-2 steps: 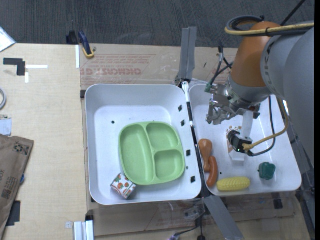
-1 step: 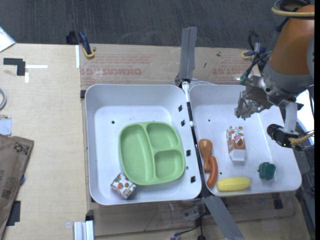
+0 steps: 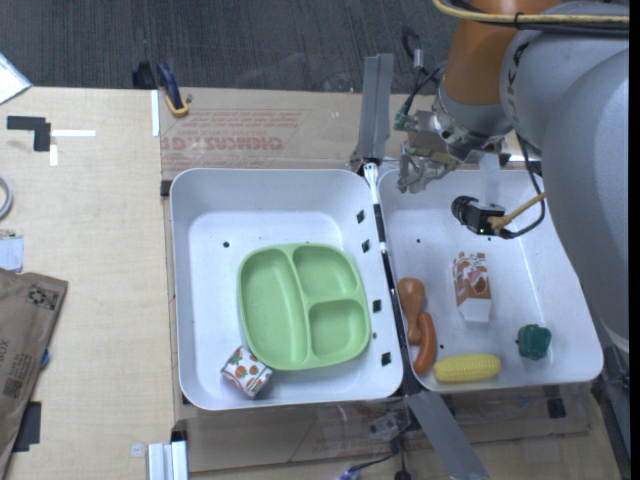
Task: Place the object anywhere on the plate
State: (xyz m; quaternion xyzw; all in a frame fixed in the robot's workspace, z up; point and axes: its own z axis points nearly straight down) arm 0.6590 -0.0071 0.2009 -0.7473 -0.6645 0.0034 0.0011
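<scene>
The gripper (image 3: 413, 176) hangs over the far-L corner of the R bin (image 3: 560, 268), just beside the seam where the two bins meet. It reads as a small dark shape against the wrist hardware, so whether it is open or closed can't be told, and no held item can be made out. Above it, the arm (image 3: 490, 58) shows its orange band, and its grey bulk covers the R bin's far-R corner and much of that rim. The green plate (image 3: 262, 308), w/ 3 compartments, lies flat in the L bin (image 3: 200, 258), toward its near-R part. Which item counts as the task's object can't be told, as every loose item lies off the plate. A small carton (image 3: 247, 372) w/ red fruit print lies tipped at the plate's near-L corner, close enough that touching vs. just beside is unclear. In the R bin, an orange-brown sausage shape (image 3: 411, 293) and a red sausage (image 3: 424, 340) lie along the L wall, end to end or overlapping. A corn cob (image 3: 466, 368) lies at the near wall, just beside the red sausage. A taller carton (image 3: 472, 286) lies mid-bin, print too blurred to read. A green pepper-like toy (image 3: 533, 342) sits near the near-R corner. At the L edge, a brown paper bag (image 3: 25, 338) is cut off.
</scene>
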